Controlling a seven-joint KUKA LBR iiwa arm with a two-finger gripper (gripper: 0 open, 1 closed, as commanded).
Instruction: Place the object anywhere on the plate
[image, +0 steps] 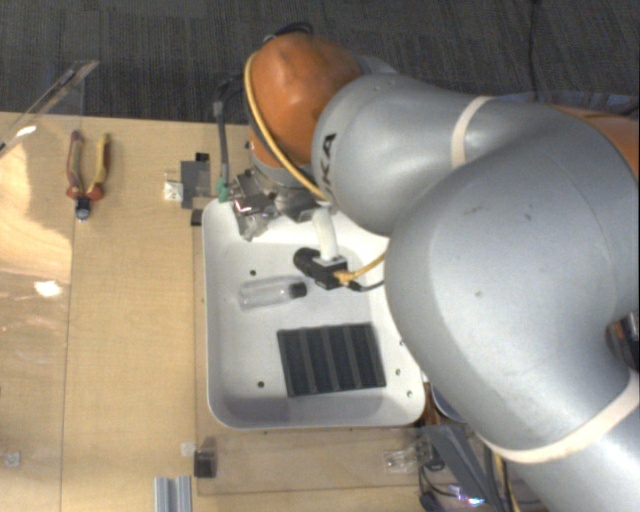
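A black ribbed plate (330, 359) lies flat in the near half of the white bin (238, 372). A small clear bottle (270, 292) with a dark cap lies on its side on the bin floor, just beyond the plate's far left corner. My gripper (252, 208) hangs over the bin's far left corner, above and behind the bottle and apart from it. Nothing shows in it. A black fitting with a yellow cable (322, 266) sits under the wrist, right of the bottle. The grey arm hides the right side of the bin.
Red-handled pliers (86, 172) lie on the wooden bench at far left. Small black and white fittings (190, 181) stand by the bin's far left corner. A black block (205, 463) and a metal bracket (172, 493) sit near the front edge.
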